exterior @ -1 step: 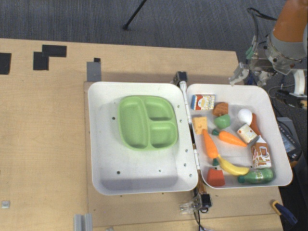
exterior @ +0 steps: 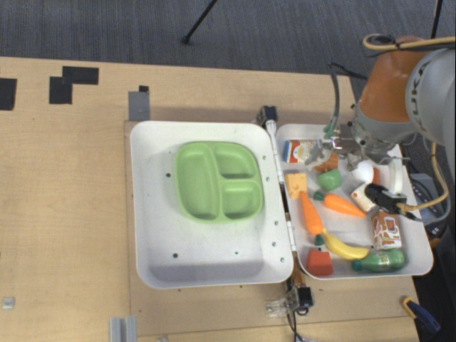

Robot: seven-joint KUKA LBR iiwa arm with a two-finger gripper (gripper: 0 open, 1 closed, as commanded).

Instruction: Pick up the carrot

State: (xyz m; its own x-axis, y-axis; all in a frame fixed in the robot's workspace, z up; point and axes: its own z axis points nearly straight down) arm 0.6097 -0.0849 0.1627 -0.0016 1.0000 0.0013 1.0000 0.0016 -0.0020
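We see two bins side by side on the bench: the left bin holds a divided plate near its middle, and the right bin is crowded with toy food. In the right bin, one carrot lies along the left wall below a cheese wedge, with a second carrot just to its right and a banana below both. The arm reaches over the bin's upper right part, and a carton lies near the right wall.
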